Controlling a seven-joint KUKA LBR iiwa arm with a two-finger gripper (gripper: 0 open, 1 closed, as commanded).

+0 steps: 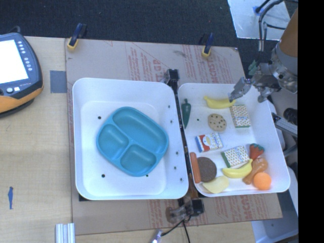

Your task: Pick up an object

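Camera view: gripper fingers spread apart, holding nothing, above the banana.

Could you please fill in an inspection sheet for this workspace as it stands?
Surface: cardboard-covered bench with two white bins, clamped at the back.
Job's things: right bin holds toy foods, among them a banana, cookie, orange.
Clutter: blue divided plate in the left bin.
Grippers: gripper above the right bin's back edge, near the banana; nothing seen between its fingers.
Cables: cable at the front edge.
Surroundings: teach pendant at left.
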